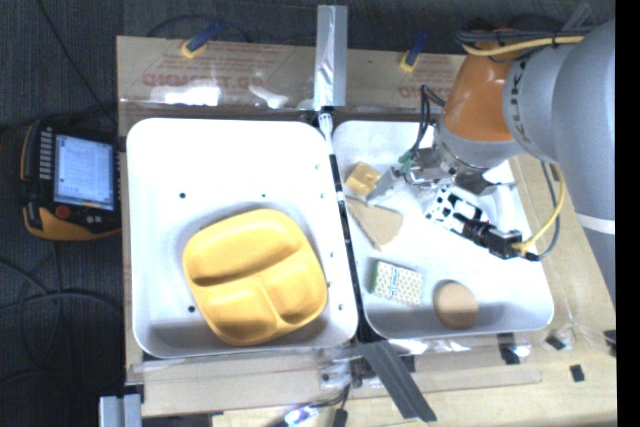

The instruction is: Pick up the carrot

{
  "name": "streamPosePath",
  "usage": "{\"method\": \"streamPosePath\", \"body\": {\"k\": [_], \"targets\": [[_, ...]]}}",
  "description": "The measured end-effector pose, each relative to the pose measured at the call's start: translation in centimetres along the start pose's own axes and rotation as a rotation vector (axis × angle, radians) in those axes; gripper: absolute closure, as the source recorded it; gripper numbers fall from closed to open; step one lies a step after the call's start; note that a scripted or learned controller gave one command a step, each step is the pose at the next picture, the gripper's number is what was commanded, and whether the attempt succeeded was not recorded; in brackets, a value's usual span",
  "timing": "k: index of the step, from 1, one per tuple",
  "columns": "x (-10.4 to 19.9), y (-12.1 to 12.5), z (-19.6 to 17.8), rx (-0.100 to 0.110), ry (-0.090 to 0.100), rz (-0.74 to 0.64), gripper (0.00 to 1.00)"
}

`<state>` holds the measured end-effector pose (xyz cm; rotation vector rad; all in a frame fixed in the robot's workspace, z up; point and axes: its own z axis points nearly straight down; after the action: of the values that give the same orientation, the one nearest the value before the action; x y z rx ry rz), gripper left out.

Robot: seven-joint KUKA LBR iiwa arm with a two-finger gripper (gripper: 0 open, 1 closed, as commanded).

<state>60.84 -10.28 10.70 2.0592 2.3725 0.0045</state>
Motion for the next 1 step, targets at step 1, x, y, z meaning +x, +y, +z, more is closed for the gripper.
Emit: {"method": "streamPosePath", "body": {"k": [1], "targets": [[0.00, 0.00, 0.00, 0.000, 0.000, 0.000, 0.00]]}}
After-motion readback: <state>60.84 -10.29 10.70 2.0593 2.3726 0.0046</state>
